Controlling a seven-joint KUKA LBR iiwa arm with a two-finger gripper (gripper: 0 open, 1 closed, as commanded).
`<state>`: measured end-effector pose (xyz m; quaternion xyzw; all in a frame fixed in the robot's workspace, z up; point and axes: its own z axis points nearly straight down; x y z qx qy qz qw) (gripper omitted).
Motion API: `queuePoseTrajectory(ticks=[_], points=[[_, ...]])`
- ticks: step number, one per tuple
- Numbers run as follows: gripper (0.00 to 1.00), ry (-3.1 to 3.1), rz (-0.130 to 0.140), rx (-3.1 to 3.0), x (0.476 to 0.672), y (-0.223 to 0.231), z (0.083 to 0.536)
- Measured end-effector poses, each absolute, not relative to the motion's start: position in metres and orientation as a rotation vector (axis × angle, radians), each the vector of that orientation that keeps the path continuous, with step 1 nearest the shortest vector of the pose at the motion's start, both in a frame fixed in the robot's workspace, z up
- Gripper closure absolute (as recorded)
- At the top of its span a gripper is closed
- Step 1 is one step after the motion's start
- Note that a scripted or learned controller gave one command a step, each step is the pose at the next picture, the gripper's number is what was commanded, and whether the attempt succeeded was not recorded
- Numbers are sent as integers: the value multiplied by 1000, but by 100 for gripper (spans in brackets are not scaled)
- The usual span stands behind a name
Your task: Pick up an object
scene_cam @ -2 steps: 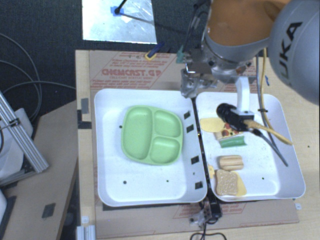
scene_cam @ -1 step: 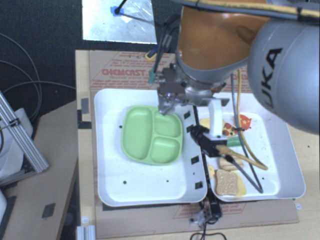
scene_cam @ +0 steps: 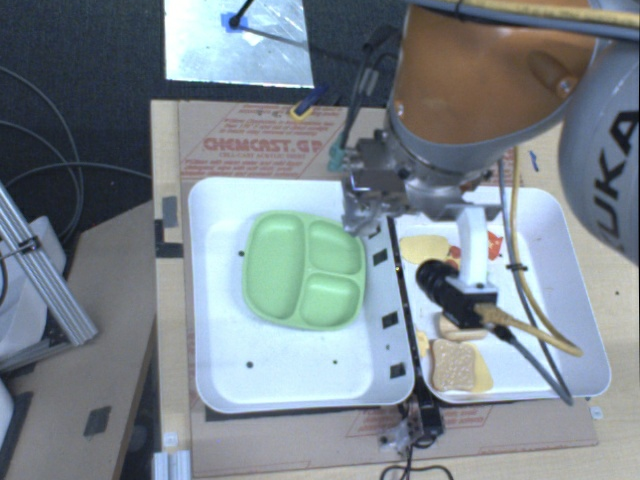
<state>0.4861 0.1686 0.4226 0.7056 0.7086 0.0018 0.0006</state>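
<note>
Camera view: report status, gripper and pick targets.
Gripper at the bins' shared wall, beside green divided plate. Toast slice in right bin, near edge. Arm overhangs that bin.

Dark carpet (scene_cam: 80, 28) covers the floor. A shiny metal sheet (scene_cam: 200, 38) lies on it, and an aluminium rail (scene_cam: 45, 288) stands at the left.

Green plate (scene_cam: 303, 270) sits square in the middle of the left bin (scene_cam: 230, 368), with open white floor along its near edge and left side. Over in the right bin (scene_cam: 580, 268), a toast slice (scene_cam: 455, 365) crowds the near-left corner, the right side's bare, and the arm (scene_cam: 480, 68) hangs over the far end.
</note>
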Motion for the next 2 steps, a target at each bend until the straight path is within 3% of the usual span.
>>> queuePoseTrajectory(ticks=[1, 2], points=[[100, 2230, 9, 2210, 488, 169, 433], [100, 2215, 10, 2222, 487, 121, 480]])
